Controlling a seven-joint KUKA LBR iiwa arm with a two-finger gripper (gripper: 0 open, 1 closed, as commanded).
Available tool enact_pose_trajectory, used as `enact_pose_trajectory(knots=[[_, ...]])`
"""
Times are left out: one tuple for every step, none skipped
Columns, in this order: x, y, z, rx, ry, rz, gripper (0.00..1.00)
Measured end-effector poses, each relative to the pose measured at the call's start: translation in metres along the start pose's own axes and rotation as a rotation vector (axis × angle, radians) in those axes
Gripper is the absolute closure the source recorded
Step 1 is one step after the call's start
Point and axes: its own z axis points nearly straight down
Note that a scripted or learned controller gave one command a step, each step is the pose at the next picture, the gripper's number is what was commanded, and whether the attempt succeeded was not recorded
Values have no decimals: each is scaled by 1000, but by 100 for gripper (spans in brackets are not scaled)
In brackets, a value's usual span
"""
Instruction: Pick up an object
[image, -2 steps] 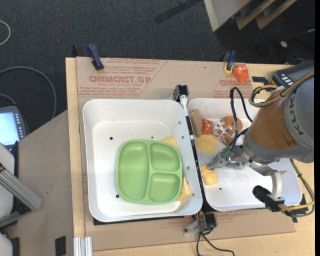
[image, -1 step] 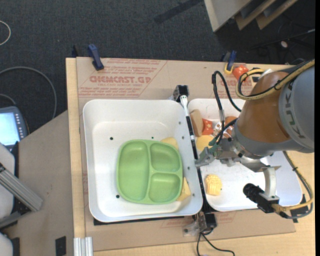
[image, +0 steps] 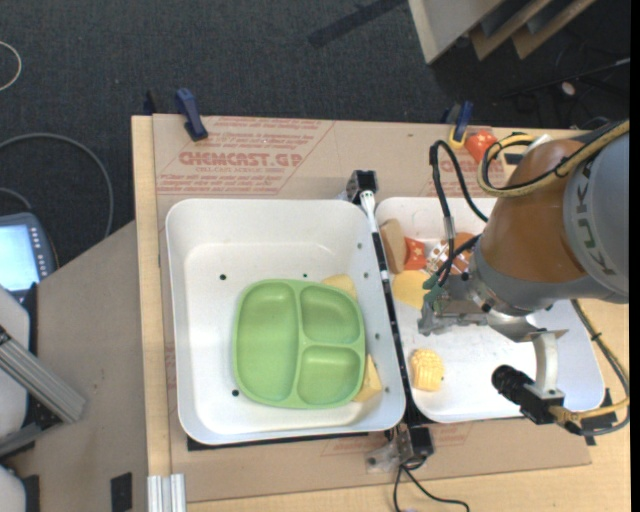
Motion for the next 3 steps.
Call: enact_pose_trajectory(knots=[[80,2,-133,-13,6,-11,100],[153,-1,-126,0,3,-8,100],[246,-1,-144,0,5,-10,100]])
